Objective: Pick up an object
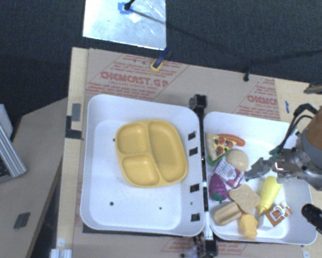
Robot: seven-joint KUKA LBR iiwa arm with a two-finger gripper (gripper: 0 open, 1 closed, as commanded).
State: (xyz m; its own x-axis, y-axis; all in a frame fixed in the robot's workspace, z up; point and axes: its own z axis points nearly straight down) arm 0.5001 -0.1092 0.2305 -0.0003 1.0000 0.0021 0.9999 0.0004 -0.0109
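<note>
- Camera view showed the likeliest target, a yellow plastic toy mustard bottle (268, 193), lying in the right-hand shallow white bin (305, 231), just below the claw (259, 168).
- By its look the bottle was light, rigid and smooth, so probably slippery; its narrow middle seemed the best place to grip, across the short axis.
- The claw's dark fingers stood slightly parted above the pile, with nothing visible between them.
- Close neighbours crowded the bottle: a tan toy bread slice (244, 197) touching its left side, a small orange-and-white printed packet (279, 214) just to its right, a yellow toy chunk (248, 225) below.
- Further left lay a beige rounded toy bun (238, 159), a purple wrapped item (222, 182) and a toy pizza slice (224, 144).
- The left bin (94, 205) held a yellow three-compartment plastic tray (149, 152).
- Both bins rested on a cardboard-covered counter (132, 76).
</note>
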